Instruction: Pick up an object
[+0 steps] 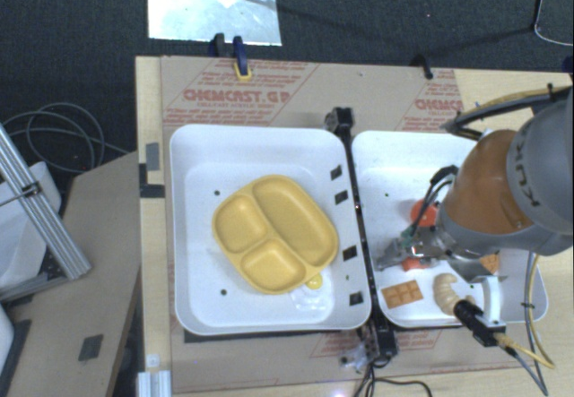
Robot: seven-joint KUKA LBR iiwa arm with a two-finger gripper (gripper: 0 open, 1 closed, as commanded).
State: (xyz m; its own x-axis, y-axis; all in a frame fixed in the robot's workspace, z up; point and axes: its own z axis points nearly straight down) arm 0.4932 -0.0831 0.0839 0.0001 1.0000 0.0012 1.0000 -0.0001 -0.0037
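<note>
Orange-banded arm's gripper [408,247] hangs just above the waffle piece [402,294]; whether it is spread or pinching, I cannot tell.

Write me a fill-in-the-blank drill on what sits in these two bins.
1. The yellow divided plate lies in the ____ bin.
2. That plate has ____ compartments.
3. The orange waffle-like square lies in the ____ bin.
4. The arm reaches over the ____ bin.

Missing words: left; three; right; right

Grey arm [529,180] reaching from right, orange-banded wrist angled down, hand [404,254] low
</note>
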